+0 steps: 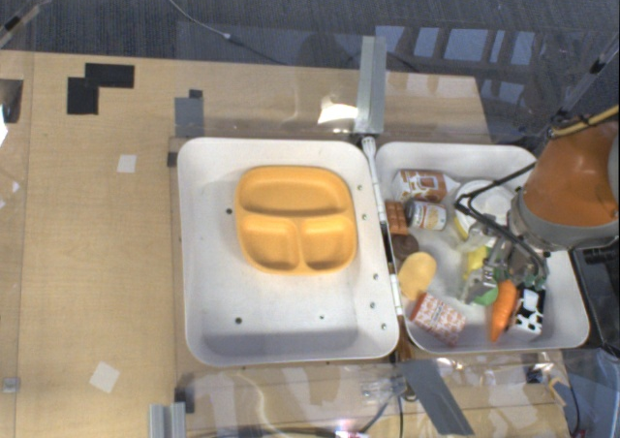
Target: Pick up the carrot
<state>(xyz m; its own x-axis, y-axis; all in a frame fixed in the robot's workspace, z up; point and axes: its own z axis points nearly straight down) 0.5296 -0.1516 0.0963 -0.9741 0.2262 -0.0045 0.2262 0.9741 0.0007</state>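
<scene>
While the grey arm with its orange band hangs over the right-hand shallow white bin (572,329), the approach step is judged to be in hand. From the overhead camera, the small orange carrot with green top (501,308) is seen lying near the bin's front, between a red patterned packet (438,318) and a black-and-white block (528,311). The two-finger gripper (492,269) is poised just above its green end; whether the jaws are parted cannot be told, perhaps masked by cabling. A short descent and a closing are called for next.

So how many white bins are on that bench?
2. The left bin holds a yellow divided tray. The right bin holds the carrot and other small items, with the gripper above them.
</scene>
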